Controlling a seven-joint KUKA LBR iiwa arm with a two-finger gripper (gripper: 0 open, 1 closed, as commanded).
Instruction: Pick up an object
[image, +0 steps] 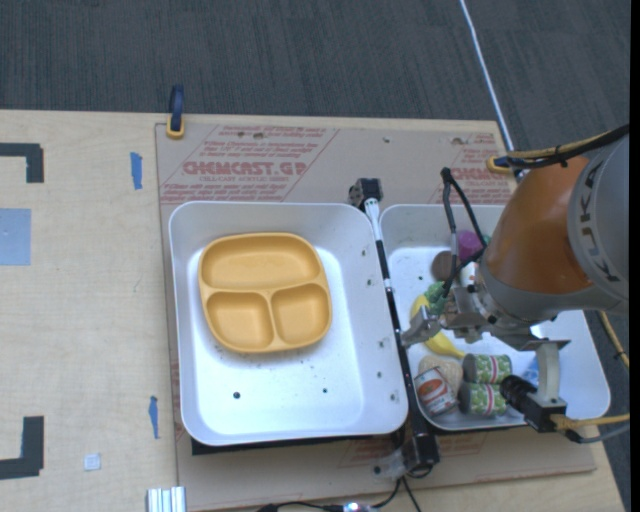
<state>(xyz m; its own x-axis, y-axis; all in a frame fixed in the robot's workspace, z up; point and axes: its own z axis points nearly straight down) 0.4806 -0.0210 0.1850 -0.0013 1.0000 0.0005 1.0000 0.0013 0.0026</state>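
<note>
Inside the left bin (190, 300), a smooth three-compartment yellow tray (265, 291); pincer (432, 318) state impossible to tell.

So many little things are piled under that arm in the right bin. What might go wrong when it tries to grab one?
1. The right bin is crowded: the green-labelled cans touch, with the yellow piece close by, so it may nudge or catch a neighbour.
2. The arm hides much of the pile from the camera, so a missed grab could be hard to spot.
</note>
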